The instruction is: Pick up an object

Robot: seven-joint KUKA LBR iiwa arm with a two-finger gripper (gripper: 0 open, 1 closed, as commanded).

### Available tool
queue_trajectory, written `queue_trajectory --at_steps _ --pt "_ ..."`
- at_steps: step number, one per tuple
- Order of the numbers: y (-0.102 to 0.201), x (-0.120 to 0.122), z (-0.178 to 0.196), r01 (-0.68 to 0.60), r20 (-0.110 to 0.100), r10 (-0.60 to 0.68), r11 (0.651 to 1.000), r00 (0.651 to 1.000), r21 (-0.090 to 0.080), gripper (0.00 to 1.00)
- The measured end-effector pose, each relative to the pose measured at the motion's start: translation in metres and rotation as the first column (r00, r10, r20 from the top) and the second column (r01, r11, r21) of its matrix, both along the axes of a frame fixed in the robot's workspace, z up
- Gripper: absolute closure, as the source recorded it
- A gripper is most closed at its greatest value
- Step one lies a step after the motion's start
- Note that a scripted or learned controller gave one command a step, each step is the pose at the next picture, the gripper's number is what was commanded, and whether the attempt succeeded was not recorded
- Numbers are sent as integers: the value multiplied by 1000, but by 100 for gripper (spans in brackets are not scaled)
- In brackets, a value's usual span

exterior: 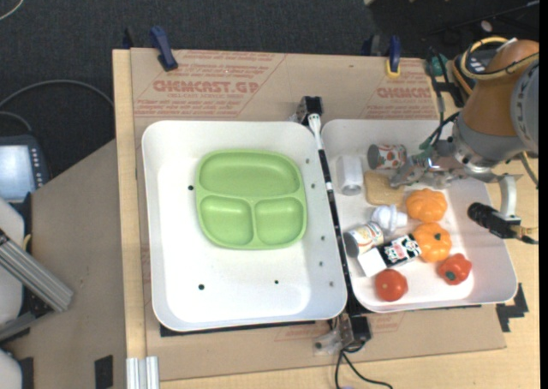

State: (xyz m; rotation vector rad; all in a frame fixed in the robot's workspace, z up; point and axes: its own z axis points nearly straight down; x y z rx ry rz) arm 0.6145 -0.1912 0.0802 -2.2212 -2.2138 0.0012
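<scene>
Dark carpet surrounds a cardboard-topped bench (257, 79) carrying 2 shallow white bins side by side. Left bin (171, 276): 1 green divided plate (251, 199) with 3 compartments. Right bin (497, 289): a crowded set of candidate objects, namely 2 orange pumpkin-like pieces (426, 205) and (432, 242), a red tomato (390, 284), a small red pepper (455, 269), a black-and-white carton (396, 252), a white bottle (372, 233), a white cylinder (349, 175), a small can (387, 156) and a tan slab (383, 188).

Arm (497, 104) enters from the right; its gripper (418, 171) sits low at the upper part of the right bin, just beside the can and directly above the upper pumpkin piece. Nothing is seen between the fingers, and whether they stand wide or narrow cannot be told.

Risk, as a judgement: the objects lie touching or nearly so, hence a closing grip could catch 2 at once, nudge the can against the bin wall, or slide off the rounded pumpkin. A descent onto the thin tan slab would likely close on nothing.

Obscured: the fingertips merge with metallic clutter beneath the wrist; the can's label is too small to read; the bin's far right rim is partly covered by the arm and a black fitting (490, 220).
</scene>
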Motion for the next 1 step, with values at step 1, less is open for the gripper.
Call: queue_trajectory --at_steps 1 --pt "42 44 3 -12 -44 12 1000 999 -9 0"
